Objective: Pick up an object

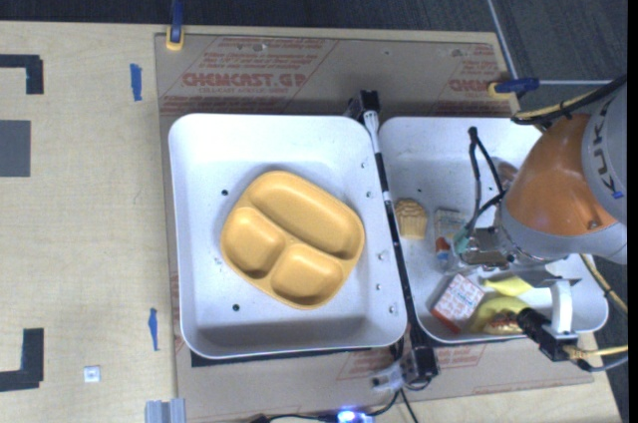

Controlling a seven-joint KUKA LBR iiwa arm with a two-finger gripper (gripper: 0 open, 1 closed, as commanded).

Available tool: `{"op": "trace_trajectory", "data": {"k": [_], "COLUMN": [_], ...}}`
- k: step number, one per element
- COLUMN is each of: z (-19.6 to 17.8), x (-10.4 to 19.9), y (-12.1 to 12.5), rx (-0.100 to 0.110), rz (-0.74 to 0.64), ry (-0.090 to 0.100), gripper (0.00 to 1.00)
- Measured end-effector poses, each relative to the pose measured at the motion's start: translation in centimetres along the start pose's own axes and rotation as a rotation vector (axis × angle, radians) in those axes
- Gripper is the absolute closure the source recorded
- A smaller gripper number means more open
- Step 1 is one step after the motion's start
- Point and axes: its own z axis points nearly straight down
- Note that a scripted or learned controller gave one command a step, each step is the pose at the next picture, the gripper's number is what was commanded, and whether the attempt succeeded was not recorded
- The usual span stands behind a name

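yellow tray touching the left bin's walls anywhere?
Apart. The camera view shows white bin floor all around the yellow tray, between it and every wall of the left bin.

Robot lab — taped cardboard [329, 72] bench, white bins [199, 241], cables.

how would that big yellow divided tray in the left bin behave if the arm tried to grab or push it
The yellow tray looks like moulded plastic, so probably stiff and light for its size. Its rounded, glossy surface suggests narrow jaws may slip. It sits flat in the left bin, so a push would likely slide it rather than tip it.
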Motion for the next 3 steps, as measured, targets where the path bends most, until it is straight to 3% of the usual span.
{"op": "trace_trajectory", "data": {"k": [1,2,3], "z": [-8.8,-8.7,-1.5], "x": [5.9,5.9,-2.8], "y": [9.7,9.7,-0.3], "rx": [0.008,0.009,0.010], "rz": [-0.004,-0.003,0.000], "ry": [0.003,0.002,0.002], "gripper": [1.00,0.00,0.00]}}
